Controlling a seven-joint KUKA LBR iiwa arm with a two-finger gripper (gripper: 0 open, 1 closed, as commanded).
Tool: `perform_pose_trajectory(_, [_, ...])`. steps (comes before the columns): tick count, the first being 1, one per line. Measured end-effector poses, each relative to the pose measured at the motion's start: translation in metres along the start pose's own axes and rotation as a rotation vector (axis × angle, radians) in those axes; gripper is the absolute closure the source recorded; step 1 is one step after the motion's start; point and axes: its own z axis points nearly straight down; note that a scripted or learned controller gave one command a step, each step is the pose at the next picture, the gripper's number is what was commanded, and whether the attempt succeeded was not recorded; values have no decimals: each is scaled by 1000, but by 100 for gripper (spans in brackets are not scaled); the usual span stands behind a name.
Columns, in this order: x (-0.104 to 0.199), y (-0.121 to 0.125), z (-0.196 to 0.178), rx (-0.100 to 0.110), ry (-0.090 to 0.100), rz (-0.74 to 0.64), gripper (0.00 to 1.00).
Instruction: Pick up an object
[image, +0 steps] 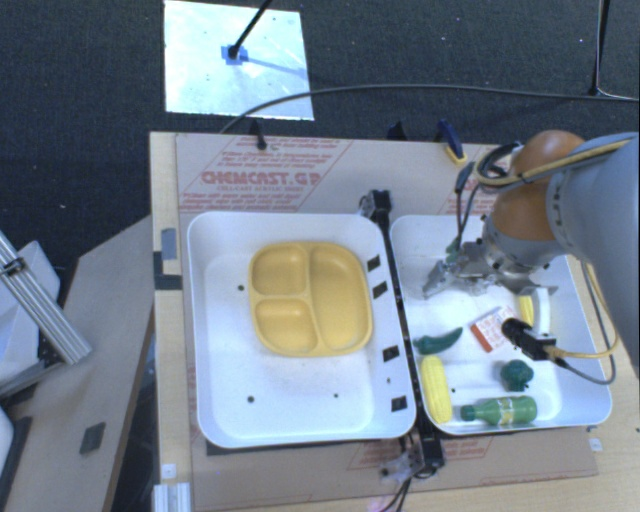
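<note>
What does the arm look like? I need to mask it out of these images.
The arm is smooth grey with a rounded orange band above the wrist. The gripper is dull grey metal. Thin yellow and black cables loop beside it.

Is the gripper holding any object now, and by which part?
Nothing is held: the gripper hangs open above bare floor of the right bin, apart from the toys.

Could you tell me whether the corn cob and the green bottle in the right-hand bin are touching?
Apart. The camera view shows a strip of white bin floor between the corn cob and the green bottle.
</note>
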Motion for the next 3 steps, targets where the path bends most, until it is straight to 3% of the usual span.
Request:
perform_pose_trajectory(1, [0,2,-14,-7,-2,-1,100])
perform_pose_trajectory(3, [8,5,-110,-9,-1,-5,100])
